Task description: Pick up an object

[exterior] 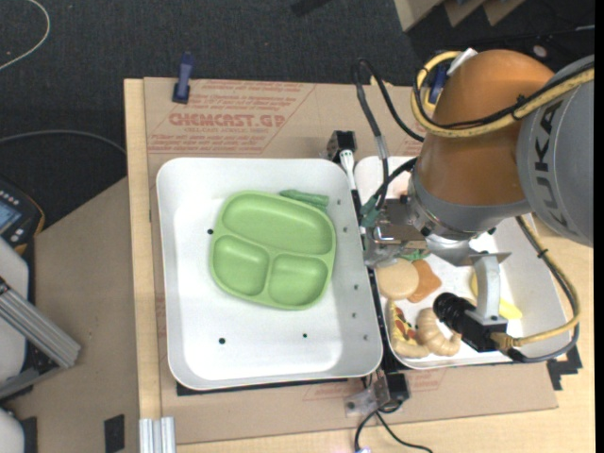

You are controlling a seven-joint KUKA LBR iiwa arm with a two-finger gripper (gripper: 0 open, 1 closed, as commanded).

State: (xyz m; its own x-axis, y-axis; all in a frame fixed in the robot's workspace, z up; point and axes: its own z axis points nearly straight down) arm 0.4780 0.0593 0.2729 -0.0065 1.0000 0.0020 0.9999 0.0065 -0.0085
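Note:
The left white bin (pixel 189 281) holds a light green divided plate (pixel 274 248), and a darker green piece (pixel 304 197) pokes out at the plate's far edge. In the right bin (pixel 552 276) lie a round tan disc (pixel 396 279), an orange piece (pixel 427 277), a tan lumpy piece (pixel 432 334), a small multicoloured item (pixel 404 325) and a yellow bit (pixel 511 309). My gripper (pixel 385 237) is low over the right bin's left side, just above the tan disc, mostly hidden under the orange wrist.
The arm's bulk covers most of the right bin. The bins rest on a cardboard sheet (pixel 236 116) with red print. A blue clip (pixel 183 78) sits at its far edge. Cables run along the divide between the bins.

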